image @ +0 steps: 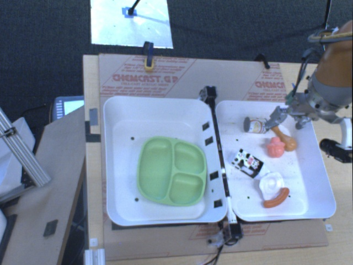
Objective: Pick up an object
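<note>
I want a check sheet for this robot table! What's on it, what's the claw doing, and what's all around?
Surface: two white bins side by side, left bin and right bin, on a cardboard sheet.
Job's things: in the right bin, a small can on its side, an orange stick-shaped toy, a pink toy, a black-and-white packet, a white toy, a sausage-like toy.
Clutter: a green divided plate in the left bin.
Grippers: gripper low over the right bin's far end, near the can.
Cables: dark cables beside the arm.
Surroundings: dark carpet, a silver sheet.
</note>
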`<state>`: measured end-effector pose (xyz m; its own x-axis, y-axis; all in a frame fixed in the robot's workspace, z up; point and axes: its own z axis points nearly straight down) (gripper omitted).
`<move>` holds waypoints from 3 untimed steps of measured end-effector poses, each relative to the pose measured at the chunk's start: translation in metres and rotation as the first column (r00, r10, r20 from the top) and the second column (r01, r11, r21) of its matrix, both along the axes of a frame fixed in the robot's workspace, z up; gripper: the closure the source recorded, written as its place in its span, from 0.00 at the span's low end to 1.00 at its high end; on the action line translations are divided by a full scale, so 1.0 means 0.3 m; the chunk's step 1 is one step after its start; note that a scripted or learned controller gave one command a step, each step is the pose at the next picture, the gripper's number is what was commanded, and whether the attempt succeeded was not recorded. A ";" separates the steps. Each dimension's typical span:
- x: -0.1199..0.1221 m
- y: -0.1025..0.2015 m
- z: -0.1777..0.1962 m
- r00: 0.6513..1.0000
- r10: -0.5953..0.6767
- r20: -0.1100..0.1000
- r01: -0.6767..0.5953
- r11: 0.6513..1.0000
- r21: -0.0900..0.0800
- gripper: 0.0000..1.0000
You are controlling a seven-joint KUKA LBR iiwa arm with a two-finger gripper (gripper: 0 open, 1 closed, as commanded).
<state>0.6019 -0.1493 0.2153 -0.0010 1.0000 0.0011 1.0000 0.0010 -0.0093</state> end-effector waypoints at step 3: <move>0.030 -0.009 -0.267 1.000 0.000 0.008 0.000 1.000 -0.001 0.00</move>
<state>0.6108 -0.1521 0.1351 -0.0012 1.0000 -0.0001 1.0000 0.0012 -0.0018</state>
